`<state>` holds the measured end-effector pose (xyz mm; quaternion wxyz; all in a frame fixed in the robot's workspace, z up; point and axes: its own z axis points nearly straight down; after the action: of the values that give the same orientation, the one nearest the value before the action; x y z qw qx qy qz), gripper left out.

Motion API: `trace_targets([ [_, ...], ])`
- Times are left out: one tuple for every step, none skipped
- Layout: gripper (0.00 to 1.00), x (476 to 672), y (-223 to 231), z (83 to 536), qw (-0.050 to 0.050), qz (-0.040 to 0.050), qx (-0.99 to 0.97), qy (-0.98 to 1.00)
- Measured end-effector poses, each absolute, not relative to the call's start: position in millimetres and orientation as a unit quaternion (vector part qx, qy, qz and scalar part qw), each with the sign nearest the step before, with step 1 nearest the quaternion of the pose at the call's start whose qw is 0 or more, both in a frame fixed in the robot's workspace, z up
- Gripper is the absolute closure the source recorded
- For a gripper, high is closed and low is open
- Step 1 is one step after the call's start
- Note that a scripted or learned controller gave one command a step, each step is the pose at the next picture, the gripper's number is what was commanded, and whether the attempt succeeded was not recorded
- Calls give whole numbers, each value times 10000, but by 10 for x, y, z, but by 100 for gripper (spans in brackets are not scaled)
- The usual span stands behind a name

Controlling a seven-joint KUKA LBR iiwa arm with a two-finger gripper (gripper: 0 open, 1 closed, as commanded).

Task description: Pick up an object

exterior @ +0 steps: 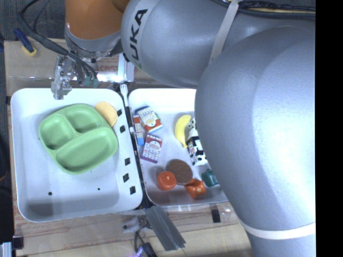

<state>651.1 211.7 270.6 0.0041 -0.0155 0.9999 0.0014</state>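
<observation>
Arm: the grey KUKA arm with the orange band (94,9) is seen reaching in from the right, its bulk covering much of the right white bin (161,96)
Gripper: the metal two-finger gripper (63,82) is placed over the far left corner of the left white bin (21,143); nothing is seen between its fingers
Finger state: it cannot be told whether the fingers are wide or narrow; the tips are too small and cluttered to be read
Nearest candidate: the small yellow rounded object (107,111) lies in the left bin, touching the far right edge of the green three-compartment plastic tray (79,138), close to the divider between the bins
Appearance: smooth, pale yellow-orange, oval; no label is visible
Handling, judged: it is probably light and stiff, like toy food; the curved skin may slip, so it is best taken across its narrow width
Tray, judged: broad and shallow; a poor fit for the fingers except at its rim
Other objects: in the right bin lie a yellow banana (183,129), two small printed cartons (148,118), a brown disc (179,171) and an orange-red ball (166,180)
Task status: nothing is judged as picked up yet
</observation>
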Motion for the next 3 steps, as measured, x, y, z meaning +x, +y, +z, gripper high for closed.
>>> trace_targets([
  [100, 6571, 1374, 2455, 7, -6, -2755, 9613],
  [100, 6545, 2217, 1938, -17, 7, -2790, 9603],
  [100, 6546, 2183, 1174, -26, 4, -2852, 9585],
])
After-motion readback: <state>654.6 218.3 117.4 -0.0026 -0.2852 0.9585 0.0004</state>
